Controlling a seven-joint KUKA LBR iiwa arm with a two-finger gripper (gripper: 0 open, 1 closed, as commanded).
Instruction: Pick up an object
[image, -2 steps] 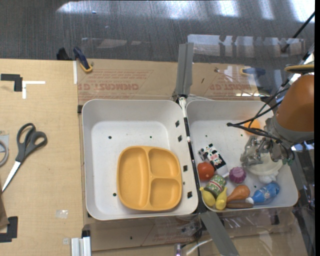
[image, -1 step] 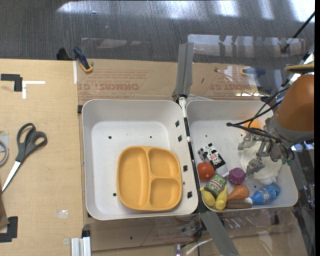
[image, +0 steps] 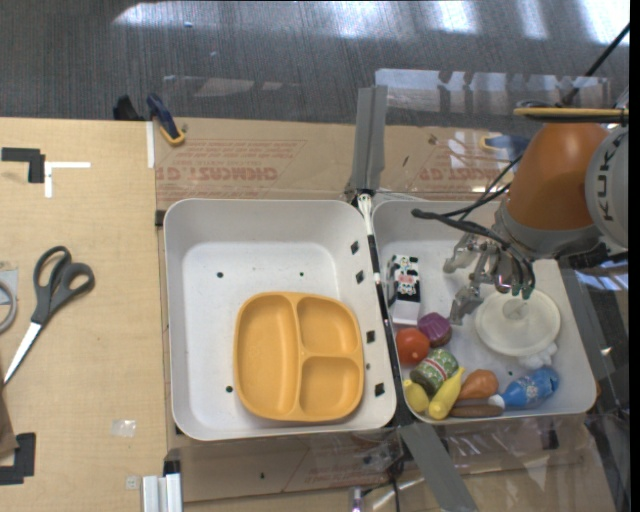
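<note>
Your gripper (image: 497, 282) hangs over the right bin (image: 570, 400), just above and beside the white dish (image: 520, 322). I cannot tell whether the jaws are spread or pressed together; nothing shows between them, so treat them as holding nothing.

The things to pick lie clustered left of and below the dish: a cow-print carton (image: 404, 278) well left of it, a purple piece (image: 434, 326) just beside its left edge, then a tomato (image: 412, 345), a banana (image: 446, 391), a carrot (image: 478, 383) and a blue toy (image: 530, 388) below the dish.

Choose the purple piece or the carton, since each stands a little apart from its neighbours. Centre over it, square the jaws across its narrow side, and descend straight down, clear of the dish rim.
</note>
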